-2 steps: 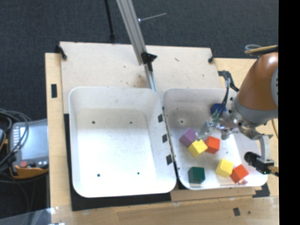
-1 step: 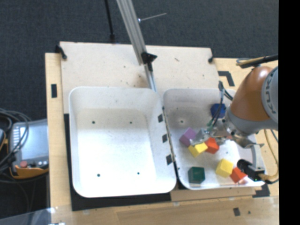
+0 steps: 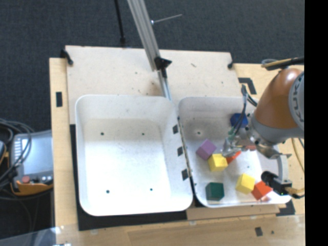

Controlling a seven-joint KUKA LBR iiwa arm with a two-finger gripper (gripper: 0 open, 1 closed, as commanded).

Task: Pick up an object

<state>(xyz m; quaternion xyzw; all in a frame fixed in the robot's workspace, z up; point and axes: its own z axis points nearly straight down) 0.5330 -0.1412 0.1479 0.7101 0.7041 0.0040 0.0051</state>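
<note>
End effector [image 3: 229,150] low in the right bin [image 3: 205,106], beside the yellow cube [image 3: 217,162]; its grip state cannot be told; purple cube [image 3: 206,149] at nine o'clock.

End effector [image 3: 229,151] low, pointing left

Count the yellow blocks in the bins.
2, both in the right bin. One yellow block lies mid-bin beside the purple block, just under the gripper. The other yellow block sits nearer the front, next to the red block. The arm may hide more.

blocks [image 3: 217,162] in right bin [image 3: 205,106] | left bin [image 3: 128,152] beside it | tool [image 3: 230,150] over right bin
</note>
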